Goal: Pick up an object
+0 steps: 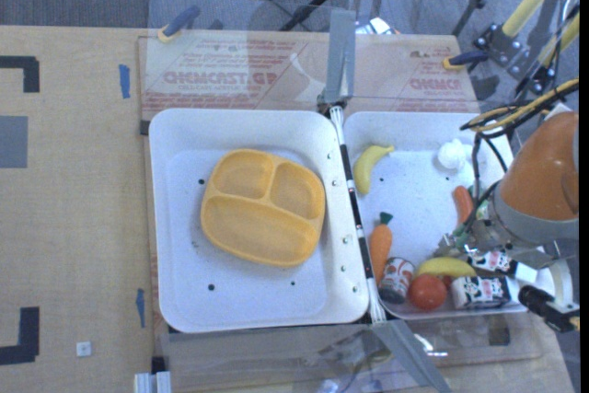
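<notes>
The end effector (465, 246) is being held low over the right bin (419, 129), near its right wall; whether it is spread or pressed together cannot be told. Just beside it a yellow banana (445, 267) is lying above a red tomato (428, 292), with a small can (397, 279) and a carrot (381, 244) to the left. A second banana (368, 166) is resting near the divider. A yellow sectioned plate (264, 207) is sitting in the left bin (175, 161).

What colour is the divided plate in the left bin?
Yellow-orange all over; the plate shows plainly in the camera view.
</notes>
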`<state>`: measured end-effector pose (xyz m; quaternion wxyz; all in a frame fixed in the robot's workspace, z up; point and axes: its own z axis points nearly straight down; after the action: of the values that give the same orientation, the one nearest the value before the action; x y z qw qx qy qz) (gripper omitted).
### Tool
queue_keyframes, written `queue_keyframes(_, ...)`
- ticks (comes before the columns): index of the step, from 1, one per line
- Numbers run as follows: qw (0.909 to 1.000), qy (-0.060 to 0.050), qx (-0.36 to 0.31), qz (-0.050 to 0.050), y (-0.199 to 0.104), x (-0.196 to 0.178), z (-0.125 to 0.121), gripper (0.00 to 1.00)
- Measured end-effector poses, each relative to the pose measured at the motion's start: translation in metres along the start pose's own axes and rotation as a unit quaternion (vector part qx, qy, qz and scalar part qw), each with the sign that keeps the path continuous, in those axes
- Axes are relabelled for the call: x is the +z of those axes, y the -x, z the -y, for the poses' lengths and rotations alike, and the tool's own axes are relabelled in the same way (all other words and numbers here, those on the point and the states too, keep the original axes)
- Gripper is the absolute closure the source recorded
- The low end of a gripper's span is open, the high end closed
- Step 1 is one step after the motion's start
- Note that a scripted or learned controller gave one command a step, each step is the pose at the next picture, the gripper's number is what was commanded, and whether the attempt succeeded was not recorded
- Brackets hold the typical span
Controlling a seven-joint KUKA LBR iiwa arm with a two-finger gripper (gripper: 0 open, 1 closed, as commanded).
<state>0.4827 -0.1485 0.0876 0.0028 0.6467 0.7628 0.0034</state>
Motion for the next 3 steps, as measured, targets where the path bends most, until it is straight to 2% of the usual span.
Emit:
queue_keyframes(1,0.9949,0.000,-0.101,0.003,-0.001,0.000,-0.046,1.00)
queue_keyframes(2,0.9962,-0.004,-0.087,0.000,-0.095,-0.141,-0.091,1.00)
queue_keyframes(3,0.9999,-0.007,0.011,0.000,-0.100,-0.098,-0.079,1.00)
